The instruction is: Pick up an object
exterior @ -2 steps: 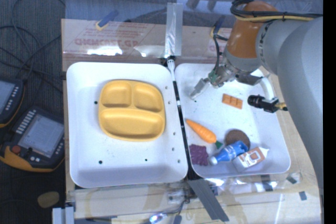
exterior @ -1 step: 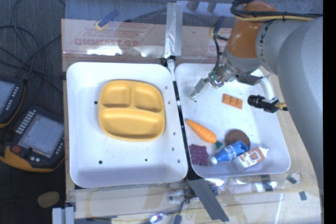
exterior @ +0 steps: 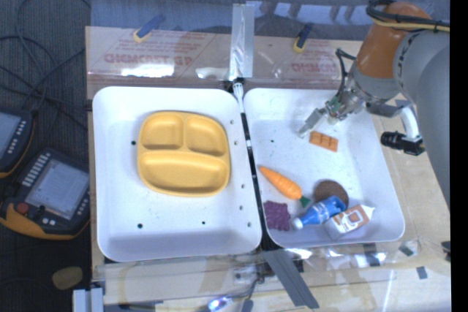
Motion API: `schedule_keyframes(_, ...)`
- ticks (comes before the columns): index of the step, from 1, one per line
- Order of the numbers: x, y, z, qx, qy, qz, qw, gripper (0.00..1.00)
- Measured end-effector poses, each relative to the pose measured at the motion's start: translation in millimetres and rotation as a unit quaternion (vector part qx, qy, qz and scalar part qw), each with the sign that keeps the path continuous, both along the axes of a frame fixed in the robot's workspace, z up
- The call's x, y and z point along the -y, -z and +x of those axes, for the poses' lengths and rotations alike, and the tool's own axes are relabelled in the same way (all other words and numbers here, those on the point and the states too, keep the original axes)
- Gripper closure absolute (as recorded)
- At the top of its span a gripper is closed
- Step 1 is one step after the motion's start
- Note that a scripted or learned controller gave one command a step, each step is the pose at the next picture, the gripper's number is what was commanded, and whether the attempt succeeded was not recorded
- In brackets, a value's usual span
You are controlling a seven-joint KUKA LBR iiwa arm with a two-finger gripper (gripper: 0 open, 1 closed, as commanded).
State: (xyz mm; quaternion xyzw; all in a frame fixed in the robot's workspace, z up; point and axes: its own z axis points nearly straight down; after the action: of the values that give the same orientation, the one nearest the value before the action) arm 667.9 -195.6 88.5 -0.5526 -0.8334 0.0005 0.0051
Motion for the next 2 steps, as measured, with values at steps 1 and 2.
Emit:
schedule_keyframes(1,14,0,-38,0.009,0.031,-0.0024,0.9995,0.00)
schedule_keyframes(2,13,-11,-36,0.012,0.030,-0.0015,0.9995,1.00)
